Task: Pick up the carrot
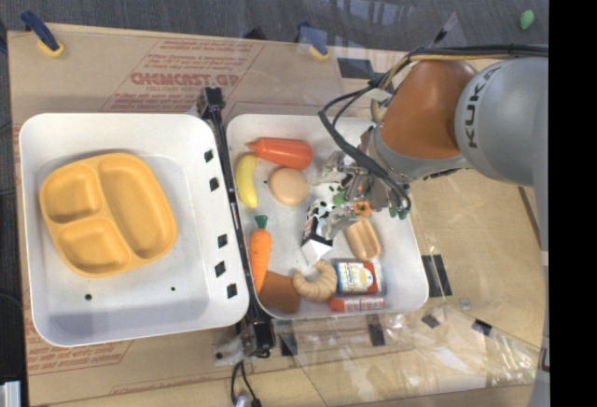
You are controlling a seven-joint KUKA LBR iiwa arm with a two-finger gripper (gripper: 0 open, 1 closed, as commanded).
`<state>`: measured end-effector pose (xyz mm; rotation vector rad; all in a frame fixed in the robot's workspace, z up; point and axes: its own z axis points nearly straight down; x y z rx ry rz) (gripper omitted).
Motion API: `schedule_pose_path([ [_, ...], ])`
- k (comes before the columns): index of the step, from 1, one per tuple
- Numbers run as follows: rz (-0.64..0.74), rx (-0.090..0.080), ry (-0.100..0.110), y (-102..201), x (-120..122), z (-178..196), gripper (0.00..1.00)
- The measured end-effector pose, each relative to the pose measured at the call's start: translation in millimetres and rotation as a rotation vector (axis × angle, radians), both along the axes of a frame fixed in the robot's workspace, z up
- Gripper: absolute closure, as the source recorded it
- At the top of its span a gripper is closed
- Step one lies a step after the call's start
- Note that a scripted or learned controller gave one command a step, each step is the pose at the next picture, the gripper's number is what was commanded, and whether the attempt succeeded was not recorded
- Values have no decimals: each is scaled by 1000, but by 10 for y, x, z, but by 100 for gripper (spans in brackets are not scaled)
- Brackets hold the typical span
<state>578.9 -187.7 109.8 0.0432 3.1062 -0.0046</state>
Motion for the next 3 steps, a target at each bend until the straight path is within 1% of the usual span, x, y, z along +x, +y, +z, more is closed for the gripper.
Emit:
schedule_pose_path([
  [1,8,-5,-14,7,46,149,100],
  [2,14,-7,-19,16,70,268,100],
  [3,34,1,21,563,-236,1416,100],
])
